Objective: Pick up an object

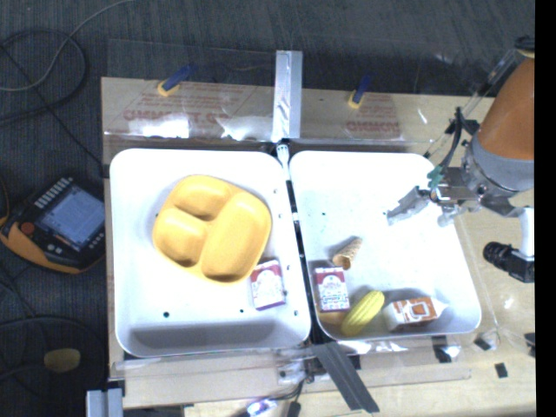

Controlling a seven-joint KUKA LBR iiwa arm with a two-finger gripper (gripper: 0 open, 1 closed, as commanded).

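My end effector hangs over the right bin's upper right part, pinching nothing; I cannot tell whether it is spread or pressed together. Along that bin's near edge lie a red-and-white carton, a yellow banana, an orange-and-white packet and a small cone. The left bin holds a yellow divided dish and another carton
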